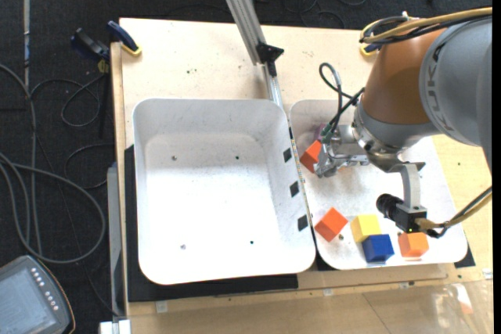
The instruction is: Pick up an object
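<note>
Just left of tool (pixel 329 163) — orange block (pixel 311 156)

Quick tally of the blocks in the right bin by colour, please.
Orange blocks: 3
Yellow block: 1
Blue block: 1
Total: 5

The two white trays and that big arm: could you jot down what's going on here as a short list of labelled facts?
Arm: grey with an orange band, reaching in from the right over the right tray
Claw: low in the right tray, beside an orange block
Holding anything: cannot tell
Near edge of right tray: orange cube, yellow block, blue block, another orange block
Left tray: larger, white, speckled
</note>
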Robot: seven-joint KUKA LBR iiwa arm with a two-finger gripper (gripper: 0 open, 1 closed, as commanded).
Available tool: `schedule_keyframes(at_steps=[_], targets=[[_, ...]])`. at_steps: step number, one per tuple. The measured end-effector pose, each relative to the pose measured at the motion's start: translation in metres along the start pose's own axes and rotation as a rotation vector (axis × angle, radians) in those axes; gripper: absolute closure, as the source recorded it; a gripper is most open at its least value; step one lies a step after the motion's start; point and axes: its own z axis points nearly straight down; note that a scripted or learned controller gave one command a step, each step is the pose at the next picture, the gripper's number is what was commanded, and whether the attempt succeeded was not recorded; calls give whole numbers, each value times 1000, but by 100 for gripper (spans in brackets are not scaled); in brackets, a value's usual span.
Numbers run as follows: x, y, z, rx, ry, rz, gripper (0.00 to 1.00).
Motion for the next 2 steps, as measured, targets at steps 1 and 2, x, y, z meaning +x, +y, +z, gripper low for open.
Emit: schedule_keyframes(at_steps=[1, 2], targets=[[49, 14, 4, 0, 0, -1, 100], [93, 38, -10, -1, 0, -1, 100]])
